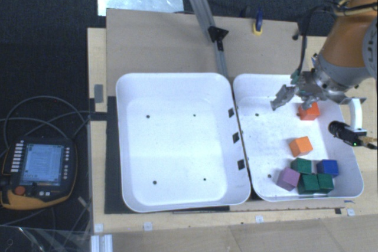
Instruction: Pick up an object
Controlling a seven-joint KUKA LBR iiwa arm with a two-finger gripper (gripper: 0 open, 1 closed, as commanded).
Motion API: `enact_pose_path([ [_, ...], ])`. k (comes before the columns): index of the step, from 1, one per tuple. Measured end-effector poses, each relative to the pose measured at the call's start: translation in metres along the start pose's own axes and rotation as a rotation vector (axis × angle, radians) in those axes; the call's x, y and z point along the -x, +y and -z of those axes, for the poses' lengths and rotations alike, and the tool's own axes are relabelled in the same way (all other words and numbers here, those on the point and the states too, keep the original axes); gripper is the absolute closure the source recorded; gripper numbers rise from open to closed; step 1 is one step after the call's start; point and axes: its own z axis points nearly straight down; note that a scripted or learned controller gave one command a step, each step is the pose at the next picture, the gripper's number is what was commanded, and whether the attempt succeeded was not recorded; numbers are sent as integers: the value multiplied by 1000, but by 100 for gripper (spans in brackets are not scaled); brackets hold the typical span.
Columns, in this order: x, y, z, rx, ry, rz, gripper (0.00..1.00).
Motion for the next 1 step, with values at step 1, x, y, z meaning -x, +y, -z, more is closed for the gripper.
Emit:
enact_pose_path([
  [1, 0, 0, 0, 1, 0, -1, 0],
])
